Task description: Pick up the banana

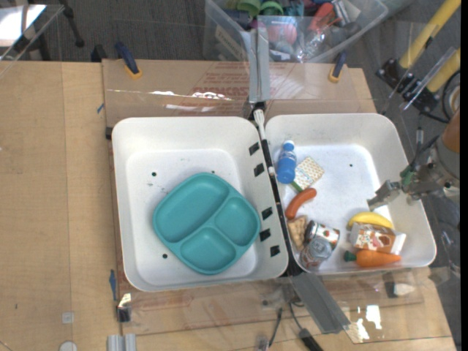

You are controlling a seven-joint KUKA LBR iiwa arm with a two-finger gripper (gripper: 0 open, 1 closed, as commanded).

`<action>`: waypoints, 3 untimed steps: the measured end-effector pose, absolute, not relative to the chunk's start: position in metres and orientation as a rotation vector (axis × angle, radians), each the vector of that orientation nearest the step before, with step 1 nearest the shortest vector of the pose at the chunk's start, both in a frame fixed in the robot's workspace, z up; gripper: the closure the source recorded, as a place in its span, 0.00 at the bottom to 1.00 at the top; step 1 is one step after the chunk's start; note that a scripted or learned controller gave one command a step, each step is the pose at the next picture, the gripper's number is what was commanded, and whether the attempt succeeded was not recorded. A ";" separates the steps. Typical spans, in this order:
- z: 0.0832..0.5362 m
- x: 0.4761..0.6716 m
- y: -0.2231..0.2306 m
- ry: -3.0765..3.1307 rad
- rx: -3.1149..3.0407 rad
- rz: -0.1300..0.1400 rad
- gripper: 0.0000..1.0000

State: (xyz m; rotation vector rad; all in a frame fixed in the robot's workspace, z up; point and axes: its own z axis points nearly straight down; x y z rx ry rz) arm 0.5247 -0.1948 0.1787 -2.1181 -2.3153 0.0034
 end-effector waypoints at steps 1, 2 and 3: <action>0.090 0.538 -0.184 -2.480 -1.944 -0.006 0.00; 0.101 0.540 -0.186 -2.485 -1.951 -0.008 1.00; 0.101 0.539 -0.186 -2.484 -1.951 -0.007 0.00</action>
